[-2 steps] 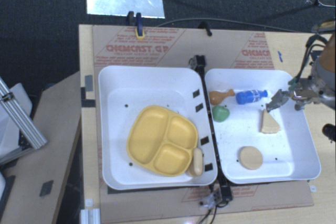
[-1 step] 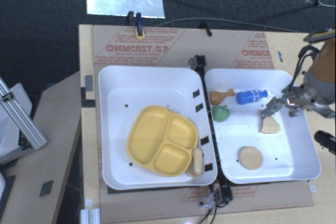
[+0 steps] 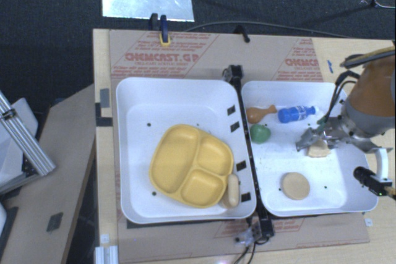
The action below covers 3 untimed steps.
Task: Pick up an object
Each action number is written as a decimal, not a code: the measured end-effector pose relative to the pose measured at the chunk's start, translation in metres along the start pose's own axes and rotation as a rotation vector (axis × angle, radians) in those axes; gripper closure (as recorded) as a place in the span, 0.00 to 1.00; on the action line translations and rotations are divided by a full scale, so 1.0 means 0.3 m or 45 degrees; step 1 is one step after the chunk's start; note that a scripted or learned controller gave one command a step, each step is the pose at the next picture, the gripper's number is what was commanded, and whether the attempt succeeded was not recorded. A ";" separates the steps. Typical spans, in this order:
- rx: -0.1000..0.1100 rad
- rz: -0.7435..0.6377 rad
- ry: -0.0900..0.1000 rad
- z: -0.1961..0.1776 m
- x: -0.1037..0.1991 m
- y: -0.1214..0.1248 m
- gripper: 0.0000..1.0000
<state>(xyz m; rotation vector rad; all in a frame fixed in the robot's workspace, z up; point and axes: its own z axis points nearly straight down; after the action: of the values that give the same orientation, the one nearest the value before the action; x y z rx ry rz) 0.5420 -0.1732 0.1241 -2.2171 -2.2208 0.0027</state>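
Note:
My gripper (image 3: 312, 141) is low in the right bin (image 3: 334, 201), near the middle of its right half, with the arm's orange band (image 3: 374, 93) above it at the right edge. A small beige chunk (image 3: 319, 150) lies right at the gripper's tip, partly covered by it. Up and to the left are a blue bottle (image 3: 296, 114) on its side, a brown drumstick-shaped piece (image 3: 261, 113) and a green lump (image 3: 260, 133). A round tan disc (image 3: 296, 185) rests toward the bin's front.
The left bin (image 3: 133, 133) holds a yellow divided plate (image 3: 192, 165) with a pale oblong roll (image 3: 232, 190) against its right side. A black divider (image 3: 242, 133) runs between the bins. A dark part of the arm (image 3: 371, 179) hangs over the right bin's front right corner.

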 end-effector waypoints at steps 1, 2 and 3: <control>-0.021 0.002 -0.013 0.115 -0.011 0.014 0.00; -0.039 0.003 -0.023 0.065 -0.021 0.025 1.00; -0.013 -0.002 -0.005 -0.102 -0.053 0.043 1.00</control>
<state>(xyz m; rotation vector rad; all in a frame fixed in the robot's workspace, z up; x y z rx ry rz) 0.5551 -0.1890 0.1546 -2.2225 -2.2290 -0.0041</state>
